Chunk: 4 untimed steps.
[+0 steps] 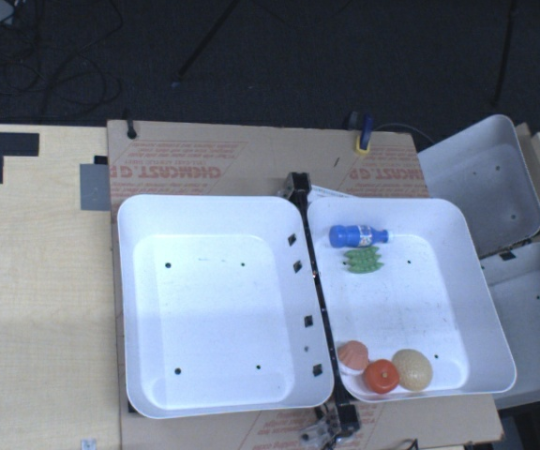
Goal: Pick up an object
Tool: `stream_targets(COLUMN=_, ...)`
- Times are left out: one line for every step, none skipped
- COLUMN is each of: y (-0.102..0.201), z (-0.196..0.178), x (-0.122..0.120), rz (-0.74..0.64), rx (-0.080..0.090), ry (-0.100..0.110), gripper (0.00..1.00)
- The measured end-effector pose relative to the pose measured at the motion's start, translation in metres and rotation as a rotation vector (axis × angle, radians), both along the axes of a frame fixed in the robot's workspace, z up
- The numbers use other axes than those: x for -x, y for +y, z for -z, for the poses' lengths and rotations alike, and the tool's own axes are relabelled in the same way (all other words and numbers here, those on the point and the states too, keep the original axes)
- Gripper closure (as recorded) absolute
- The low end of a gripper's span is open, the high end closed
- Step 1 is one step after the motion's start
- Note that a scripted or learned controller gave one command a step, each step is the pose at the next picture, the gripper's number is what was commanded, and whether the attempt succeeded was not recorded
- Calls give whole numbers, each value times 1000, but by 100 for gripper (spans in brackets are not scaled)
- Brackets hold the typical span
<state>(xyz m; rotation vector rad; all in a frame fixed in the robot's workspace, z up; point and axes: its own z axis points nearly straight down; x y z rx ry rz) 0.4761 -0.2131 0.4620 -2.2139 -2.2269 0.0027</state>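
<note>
The right bin [448, 279] holds several objects. A blue bottle [356, 236] lies on its side near the bin's far left corner, with a small green leafy item [364, 262] just in front of it. At the near edge sit a pink round piece [352, 354], a red tomato-like ball [381, 376] and a tan ball [412, 368], close together.
The left bin [214, 303] sits beside the right one, joined by a black divider strip [309, 289]. Both rest on a cardboard sheet [251, 157]. A grey-white panel [490, 181] stands at the right. A wooden bench surface [36, 289] lies to the left.
</note>
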Motion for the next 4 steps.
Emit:
stream_targets(y=0, z=18, x=0, rz=6, rx=-1, ry=1, gripper=100)
stream_targets(y=-1, z=-29, x=0, rz=1, rx=1, ry=-5, gripper=100)
stream_targets(y=0, z=-14, x=0, rz=4, rx=0, ry=1, gripper=100)
stream_targets(y=0, z=-9, x=0, rz=6, rx=0, ry=1, gripper=100)
